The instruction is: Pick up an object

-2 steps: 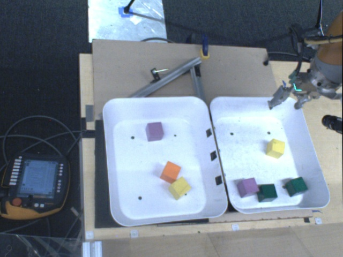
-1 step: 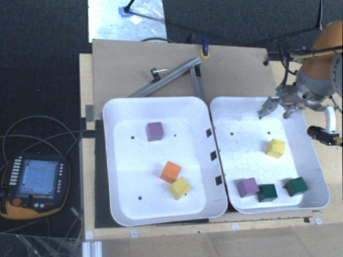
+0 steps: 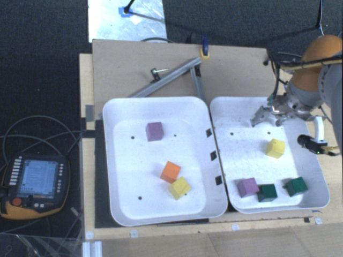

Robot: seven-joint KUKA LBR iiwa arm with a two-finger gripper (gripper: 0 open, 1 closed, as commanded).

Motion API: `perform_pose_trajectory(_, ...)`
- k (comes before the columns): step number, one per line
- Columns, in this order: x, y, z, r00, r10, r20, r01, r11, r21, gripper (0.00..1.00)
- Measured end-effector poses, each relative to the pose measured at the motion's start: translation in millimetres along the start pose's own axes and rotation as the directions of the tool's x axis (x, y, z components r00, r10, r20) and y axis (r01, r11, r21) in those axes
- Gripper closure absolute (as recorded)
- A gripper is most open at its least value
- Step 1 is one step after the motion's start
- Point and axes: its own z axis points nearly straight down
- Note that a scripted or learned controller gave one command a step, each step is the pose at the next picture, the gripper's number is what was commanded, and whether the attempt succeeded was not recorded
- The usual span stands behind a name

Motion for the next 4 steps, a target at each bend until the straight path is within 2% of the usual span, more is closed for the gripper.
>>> perform_pose_trajectory(1, -0.8, 2.4, -15.6, 1.0, -0.004, 0.003, 0.004, 1.0, -0.008, 1.0)
perform_pose_trajectory(4, -10.6, 13.4, -157.4, 1.0, 0.0, 0.002, 0.0, 1.0, -0.009, 1.0)
